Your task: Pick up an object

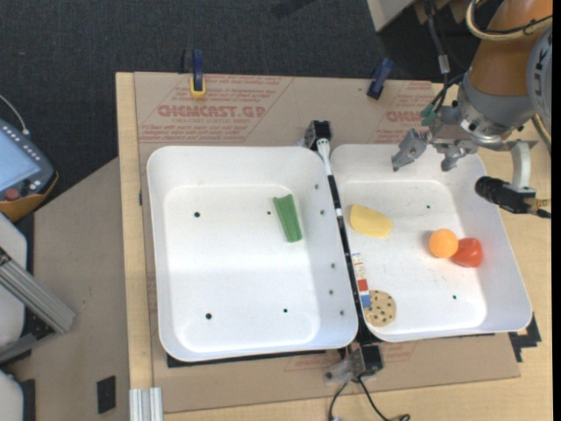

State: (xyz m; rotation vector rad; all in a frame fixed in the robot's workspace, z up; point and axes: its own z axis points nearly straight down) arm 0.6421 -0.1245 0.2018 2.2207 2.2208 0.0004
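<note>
end effector (429, 152) spread wide, nothing held, over right shallow white bin (491, 318) far rim | round orange ball (443, 243) touching red lump (469, 252); yellow wedge (371, 222) near divider

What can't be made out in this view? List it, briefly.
- Red object: an orange ball covers its left side, so its shape is unclear.
- Printing on the cardboard: partly covered by the bins.
- Blue device: cut off by the left edge.
- Arm: cut off by the top and right edges.
- Gripper: too small to judge its opening.
</note>
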